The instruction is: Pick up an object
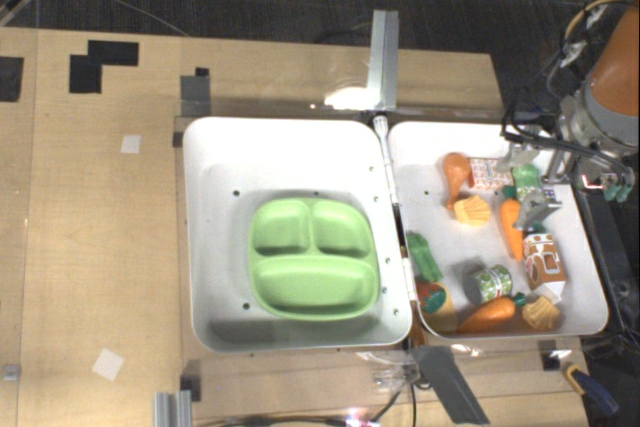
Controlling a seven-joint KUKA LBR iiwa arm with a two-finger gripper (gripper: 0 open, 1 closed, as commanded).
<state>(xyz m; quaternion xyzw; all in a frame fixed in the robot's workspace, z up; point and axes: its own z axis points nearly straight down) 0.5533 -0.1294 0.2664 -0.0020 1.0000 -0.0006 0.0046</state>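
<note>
Two carrots lie in the right bin (590, 310), and the nearer one, an upright-lying carrot (512, 227) with its green top toward the far wall, sits just beside the tool (541, 202), on the tool's left in the camera view; its long axis runs near-to-far, roughly parallel to the divider between the bins; whether the tool's fingers are apart or together cannot be told, since they blur into the clutter below them, and nothing is visibly clamped between them. As a judgement, the coming move turns on a short shift toward the divider and a wrist turn to close across that long axis. Second carrot (490, 314): lies crosswise near the front wall, well apart from the tool. Other contents of the right bin, counted: one orange pear-shaped piece (457, 171); one yellow wedge (472, 210) touching it; one printed packet (487, 175); one small can (491, 282); one carton (545, 263); one tan block (541, 313); one green vegetable (424, 258) along the divider; one red piece (432, 295) just below it. Left bin (210, 175): one green divided plate (314, 258), three compartments, lying flat. Both bins rest on the worktop (90, 245); the arm (608, 90) enters from the right.
</note>
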